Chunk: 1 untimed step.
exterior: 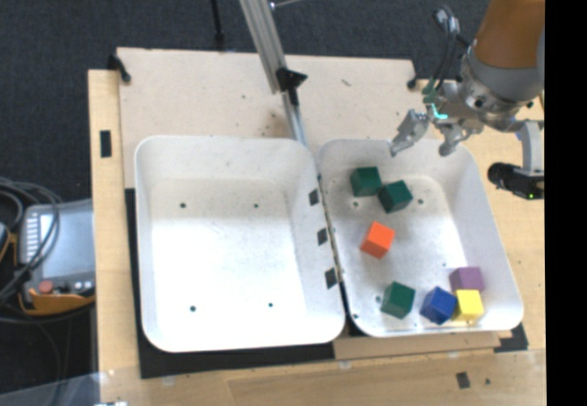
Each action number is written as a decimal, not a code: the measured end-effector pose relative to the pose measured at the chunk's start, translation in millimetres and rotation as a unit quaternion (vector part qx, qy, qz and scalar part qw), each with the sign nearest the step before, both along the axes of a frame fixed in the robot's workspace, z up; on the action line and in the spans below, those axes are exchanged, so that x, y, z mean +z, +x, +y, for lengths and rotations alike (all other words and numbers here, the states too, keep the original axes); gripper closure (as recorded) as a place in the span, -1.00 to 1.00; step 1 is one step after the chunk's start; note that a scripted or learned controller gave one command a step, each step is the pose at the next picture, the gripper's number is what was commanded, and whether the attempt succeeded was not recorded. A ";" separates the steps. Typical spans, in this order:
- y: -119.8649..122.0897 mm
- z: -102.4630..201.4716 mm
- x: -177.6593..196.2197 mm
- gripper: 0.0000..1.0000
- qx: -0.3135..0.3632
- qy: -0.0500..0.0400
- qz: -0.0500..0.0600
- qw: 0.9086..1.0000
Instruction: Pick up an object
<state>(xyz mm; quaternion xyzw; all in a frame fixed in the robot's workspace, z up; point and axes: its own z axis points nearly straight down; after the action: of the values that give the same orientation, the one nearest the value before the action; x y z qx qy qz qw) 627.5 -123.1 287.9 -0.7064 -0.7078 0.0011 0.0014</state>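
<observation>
nearest the camera, the right bin's [491, 239] front corner holds a green [398, 300], blue [439, 304], yellow [470, 304] and purple cube [468, 279]. gripper [426, 136] hovers over the rear rim, fingers spread, pinching nothing. recommended: descend on the isolated orange cube [377, 239]. count: three green, one each orange, blue, yellow, purple.

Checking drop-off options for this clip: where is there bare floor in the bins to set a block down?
The left white bin has bare floor wall to wall. In the right white bin, free patches lie right of the orange cube and along the left wall. Crowded: the near-right corner, around the blue cube, and around the two dark green cubes up top.
</observation>
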 end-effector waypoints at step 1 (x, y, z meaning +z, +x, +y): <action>0.6 0.0 2.4 -1.00 0.000 0.000 -0.002 1.000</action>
<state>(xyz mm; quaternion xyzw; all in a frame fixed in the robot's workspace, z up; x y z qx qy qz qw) 628.1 -123.2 290.3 -0.7062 -0.7080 -0.0001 -0.0004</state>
